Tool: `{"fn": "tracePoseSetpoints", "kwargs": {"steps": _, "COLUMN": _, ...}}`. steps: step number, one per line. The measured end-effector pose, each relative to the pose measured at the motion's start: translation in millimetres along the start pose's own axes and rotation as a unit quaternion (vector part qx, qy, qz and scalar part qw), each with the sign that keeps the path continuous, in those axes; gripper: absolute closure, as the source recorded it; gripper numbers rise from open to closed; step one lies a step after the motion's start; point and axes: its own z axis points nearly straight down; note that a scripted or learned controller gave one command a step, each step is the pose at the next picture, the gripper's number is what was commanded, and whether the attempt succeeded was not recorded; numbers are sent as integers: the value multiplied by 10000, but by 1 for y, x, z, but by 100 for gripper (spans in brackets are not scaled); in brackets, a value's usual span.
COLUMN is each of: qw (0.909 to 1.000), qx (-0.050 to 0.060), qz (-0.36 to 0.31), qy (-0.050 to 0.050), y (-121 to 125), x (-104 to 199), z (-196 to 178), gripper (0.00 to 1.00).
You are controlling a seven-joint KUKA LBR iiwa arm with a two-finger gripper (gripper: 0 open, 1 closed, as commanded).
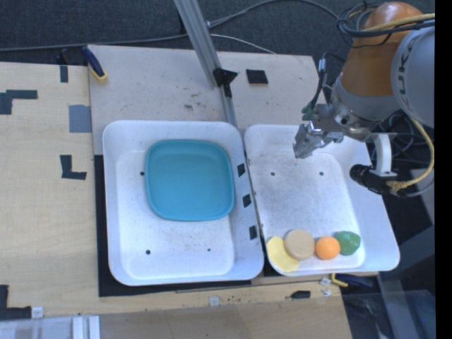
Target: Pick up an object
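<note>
Along the near edge of the right bin (pixel 311 189) lie a yellow flat piece (pixel 277 256), a tan round piece (pixel 299 244), an orange ball (pixel 327 248) and a green lumpy piece (pixel 347 242). My gripper (pixel 304 147) hangs over the far end of this bin, well away from those objects, with nothing visibly between its fingers. Its fingers point down and look close together.
A blue square plate (pixel 189 179) lies in the left bin (pixel 127 210). A slanted metal pole (pixel 205 44) rises behind the bins. Black cables (pixel 381 179) hang by the arm at the right. Tape marks dot the wooden bench at left.
</note>
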Motion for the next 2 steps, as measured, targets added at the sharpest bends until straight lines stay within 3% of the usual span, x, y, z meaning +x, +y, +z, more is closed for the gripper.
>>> {"fn": "tracePoseSetpoints", "kwargs": {"steps": 2, "qw": 10000, "qx": 2, "qz": 3, "qy": -2, "y": 3, "x": 105, "z": 19, "gripper": 100}}
